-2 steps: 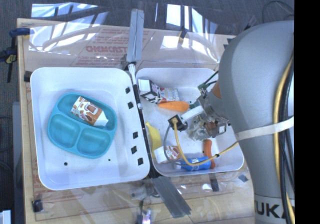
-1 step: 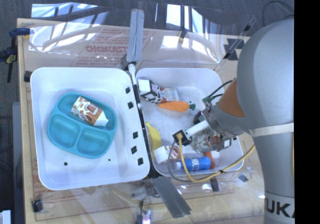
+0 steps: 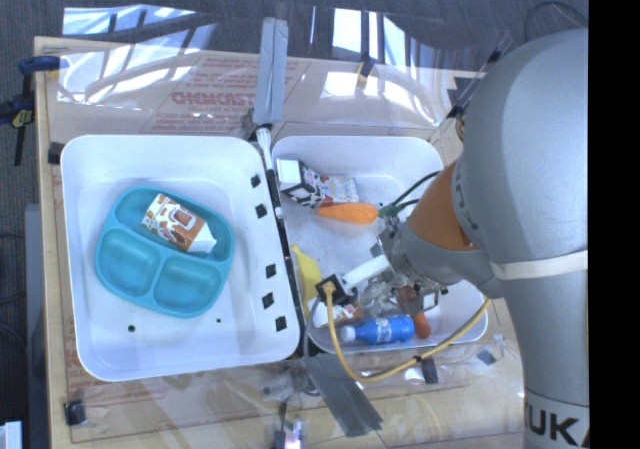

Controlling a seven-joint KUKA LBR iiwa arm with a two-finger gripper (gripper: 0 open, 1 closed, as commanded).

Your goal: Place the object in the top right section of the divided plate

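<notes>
Brown-and-white small carton [image 3: 178, 222] already lying in top right section of blue divided plastic plate [image 3: 130, 262], mid-left of frame. Claw [image 3: 385, 287] far right, over cluttered bin; state impossible to tell.

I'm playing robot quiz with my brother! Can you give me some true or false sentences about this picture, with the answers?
1. The blue plate sits in the left bin. True.
2. A small carton lies on the plate. True.
3. The carrot is on the plate. False: it lies in the right bin.
4. The blue bottle stands upright. False: it lies on its side in the right bin.
5. The robot arm reaches over the right bin. True.
</notes>
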